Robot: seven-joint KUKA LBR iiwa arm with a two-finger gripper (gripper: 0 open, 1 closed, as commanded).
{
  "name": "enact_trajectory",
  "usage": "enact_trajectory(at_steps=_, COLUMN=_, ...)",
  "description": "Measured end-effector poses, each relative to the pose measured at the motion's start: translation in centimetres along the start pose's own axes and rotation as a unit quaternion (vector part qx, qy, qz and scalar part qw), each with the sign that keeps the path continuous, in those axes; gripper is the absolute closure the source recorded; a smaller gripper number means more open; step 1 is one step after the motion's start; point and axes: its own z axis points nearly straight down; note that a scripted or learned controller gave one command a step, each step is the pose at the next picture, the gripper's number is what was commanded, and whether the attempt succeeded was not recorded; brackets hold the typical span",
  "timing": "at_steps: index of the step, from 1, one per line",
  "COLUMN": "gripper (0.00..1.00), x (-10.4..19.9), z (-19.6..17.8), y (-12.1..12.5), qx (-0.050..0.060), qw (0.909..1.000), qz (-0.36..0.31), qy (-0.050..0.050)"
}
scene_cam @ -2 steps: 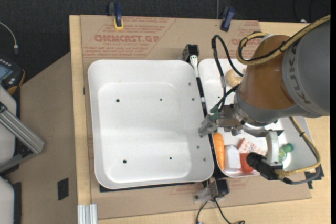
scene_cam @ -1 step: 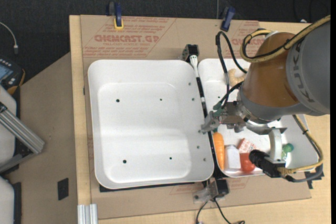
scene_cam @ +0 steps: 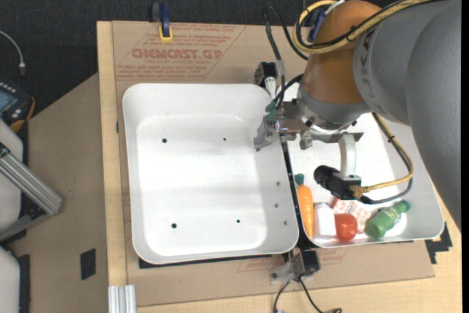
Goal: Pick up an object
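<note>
Currently gripper is hanging over the right bin's far-left part, beyond the carrot; wrist is hiding its opening, cannot tell.

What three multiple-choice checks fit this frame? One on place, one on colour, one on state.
1. The toy carrot lies in:
A. the left bin
B. the right bin
C. neither bin

2. The bottle beside the red tomato is:
A. blue
B. green
C. yellow

3. The toy carrot is:
A. held up by the gripper
B. standing on end
C. lying flat on the bin floor

Key:
1 B, it lies along that bin's left wall.
2 B, its body shows plain green against the white floor.
3 C, it lies lengthwise on the white floor with nothing gripping it.
</note>
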Motion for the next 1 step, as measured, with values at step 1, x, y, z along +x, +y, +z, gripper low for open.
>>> enact_trajectory(at_steps=1, gripper=1.0, x=-0.26, z=-1.03, y=-0.27, qx=0.002, qw=1.0, qz=0.002, qy=0.0)
